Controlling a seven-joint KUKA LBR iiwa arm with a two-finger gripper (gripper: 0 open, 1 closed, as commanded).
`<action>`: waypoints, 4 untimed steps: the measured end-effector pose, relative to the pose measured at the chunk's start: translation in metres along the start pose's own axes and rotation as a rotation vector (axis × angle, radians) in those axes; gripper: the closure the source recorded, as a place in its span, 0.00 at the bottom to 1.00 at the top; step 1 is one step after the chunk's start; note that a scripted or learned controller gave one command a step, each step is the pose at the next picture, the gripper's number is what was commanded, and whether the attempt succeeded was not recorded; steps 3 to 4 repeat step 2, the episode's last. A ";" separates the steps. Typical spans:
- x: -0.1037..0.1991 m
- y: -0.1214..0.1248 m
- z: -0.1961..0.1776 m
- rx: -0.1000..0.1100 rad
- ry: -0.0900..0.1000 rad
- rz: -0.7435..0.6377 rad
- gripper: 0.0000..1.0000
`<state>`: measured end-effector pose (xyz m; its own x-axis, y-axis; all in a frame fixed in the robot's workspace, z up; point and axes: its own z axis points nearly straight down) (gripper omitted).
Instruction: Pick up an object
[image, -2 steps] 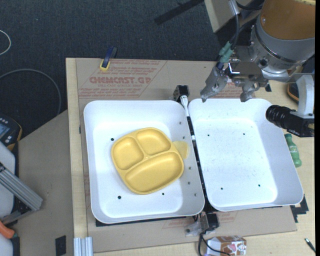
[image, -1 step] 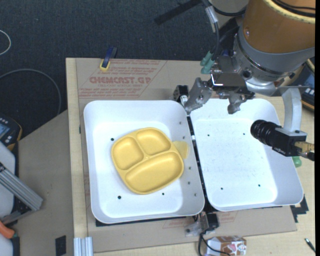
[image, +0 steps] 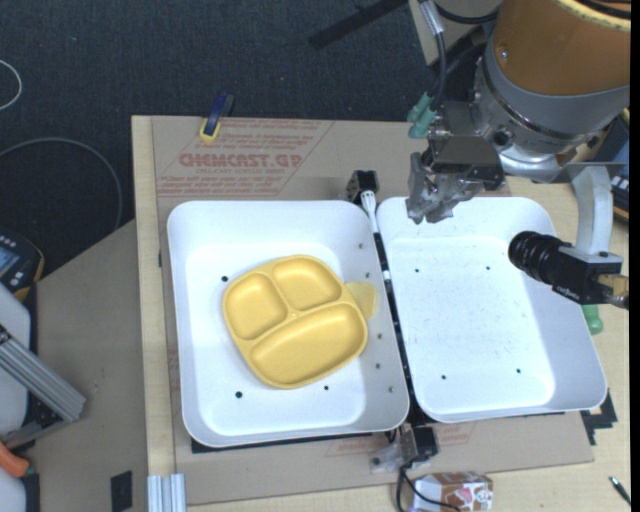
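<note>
A yellow plastic divided plate with three compartments (image: 293, 320) lies flat, open side up, in the middle of the left white bin (image: 200, 400). It is turned askew: two small compartments sit toward 11 and 12 o'clock, the one large compartment toward 5 o'clock. A small pale yellow tab sticks out from its edge at 3 o'clock, near the bin's right wall.
</note>
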<state>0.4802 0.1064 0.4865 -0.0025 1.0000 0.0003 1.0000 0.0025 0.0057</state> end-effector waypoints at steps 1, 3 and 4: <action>0.000 0.001 -0.010 -0.003 0.000 -0.001 1.00; -0.001 -0.001 0.022 0.011 -0.001 0.004 1.00; -0.001 -0.001 0.022 0.011 -0.001 0.004 1.00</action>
